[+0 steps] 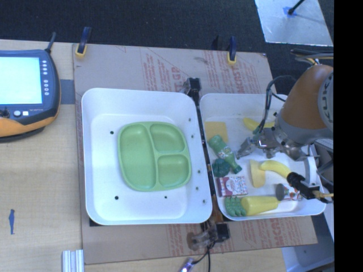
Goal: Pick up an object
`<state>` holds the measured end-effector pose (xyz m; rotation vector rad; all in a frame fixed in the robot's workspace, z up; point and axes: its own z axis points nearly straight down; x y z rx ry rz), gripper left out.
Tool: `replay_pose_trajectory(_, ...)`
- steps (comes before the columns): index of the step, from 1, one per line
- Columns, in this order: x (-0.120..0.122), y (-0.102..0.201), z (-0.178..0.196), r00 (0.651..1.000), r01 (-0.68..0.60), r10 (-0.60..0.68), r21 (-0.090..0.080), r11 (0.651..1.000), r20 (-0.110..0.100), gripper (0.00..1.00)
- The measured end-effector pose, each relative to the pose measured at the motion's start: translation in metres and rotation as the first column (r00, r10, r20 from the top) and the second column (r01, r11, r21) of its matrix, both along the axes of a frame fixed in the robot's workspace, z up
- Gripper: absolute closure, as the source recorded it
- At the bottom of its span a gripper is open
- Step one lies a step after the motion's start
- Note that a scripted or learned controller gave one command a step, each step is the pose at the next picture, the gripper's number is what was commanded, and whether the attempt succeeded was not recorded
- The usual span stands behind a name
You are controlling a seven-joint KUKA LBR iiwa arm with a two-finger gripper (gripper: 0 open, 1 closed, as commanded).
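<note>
Yellow stuff mostly filled the right bin [227, 102]: a banana [275, 167] just beside a pale cheese wedge [258, 175], a corn cob [257, 204] along the near wall, a flat yellow slice [216, 131] up by the divider. A green bottle-ish thing [222, 152] and a small red-and-white packet [235, 185] sat between them. The gripper [253, 144] hung over the bin's middle, above the banana, with nothing visibly in it (how wide it was spread, I couldn't tell). The left bin [102, 103] had a green divided plate [154, 156]. A teach pendant [25, 90] sat far left.
</note>
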<state>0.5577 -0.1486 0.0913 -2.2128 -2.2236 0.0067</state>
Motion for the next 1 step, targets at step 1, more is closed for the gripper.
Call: replay_pose_trajectory(1,0.0632,-0.0638,0.0293,1.0,0.003,-0.003,-0.001,1.0,0.005,0.0)
